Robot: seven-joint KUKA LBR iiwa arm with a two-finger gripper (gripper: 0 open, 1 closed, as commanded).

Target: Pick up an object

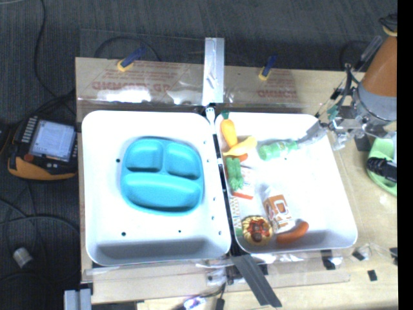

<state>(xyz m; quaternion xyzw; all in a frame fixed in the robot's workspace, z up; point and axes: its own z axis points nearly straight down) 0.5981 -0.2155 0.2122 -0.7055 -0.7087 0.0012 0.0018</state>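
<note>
Camera view: green bottle (276, 150) just left of fingers (314, 132).

Right bin (335, 192) holds the pickable items, clustered along its left wall and near edge: orange carrot-like piece (227, 132) at top, yellow piece (239, 148) just below it, green bottle (276, 149) lying sideways, dark green item (233, 170), small printed packet (278, 212), round dark object (255, 229) (possibly a toy), red sausage (292, 232)

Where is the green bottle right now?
The green bottle lies on its side in the right bin, near its far edge, just right of the yellow and orange items and left of the gripper.
</note>
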